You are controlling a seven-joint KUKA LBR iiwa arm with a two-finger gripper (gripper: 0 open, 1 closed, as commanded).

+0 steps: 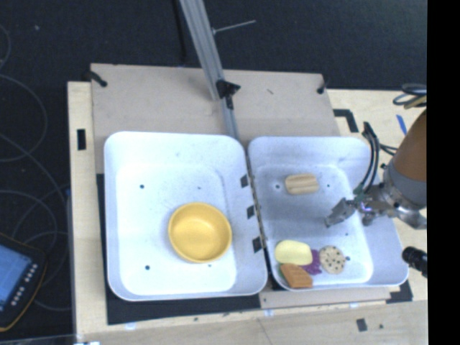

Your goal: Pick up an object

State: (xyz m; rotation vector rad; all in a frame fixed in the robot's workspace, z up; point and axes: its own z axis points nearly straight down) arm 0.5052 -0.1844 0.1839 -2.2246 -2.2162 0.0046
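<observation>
Camera view: right bin (374, 264)
Objects: tan roll (301, 185); yellow lump (292, 251); speckled cookie (330, 259)
Tool (336, 218): fingers spread, holding nothing

yellow bowl (200, 231) sits in the left bin (129, 157); gripper (343, 214) hangs over the right bin (287, 157), near a tan block (301, 184).
</observation>
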